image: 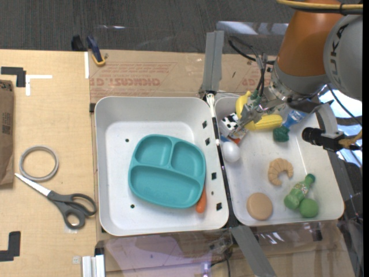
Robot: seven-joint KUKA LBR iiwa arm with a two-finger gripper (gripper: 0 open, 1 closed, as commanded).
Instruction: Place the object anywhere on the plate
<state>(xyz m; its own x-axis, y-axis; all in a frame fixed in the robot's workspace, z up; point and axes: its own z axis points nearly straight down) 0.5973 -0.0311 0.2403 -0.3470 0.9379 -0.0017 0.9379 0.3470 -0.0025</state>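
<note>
A teal plate (pixel 167 172) with three compartments lies in the left bin (pixel 109 154). An orange carrot-like piece (pixel 200 201) rests against the plate's lower right rim, on the bin floor. My gripper (pixel 247 119) is down in the back left corner of the right bin (pixel 326 212). It sits over a yellow corn-like toy (pixel 266 122) and a yellow banana-like piece (pixel 241 103), next to a black-and-white toy (pixel 230 122). The arm's wrist hides what lies directly under the gripper.
The right bin also holds a white egg (pixel 230 152), a croissant (pixel 281 171), a tan bun (pixel 259 206), a green bottle (pixel 299 193), a green ball (pixel 309 208), a dark green piece (pixel 281 134) and a blue item (pixel 294 118). Scissors (pixel 63 202) and a tape ring (pixel 38 163) lie on the bench at left.
</note>
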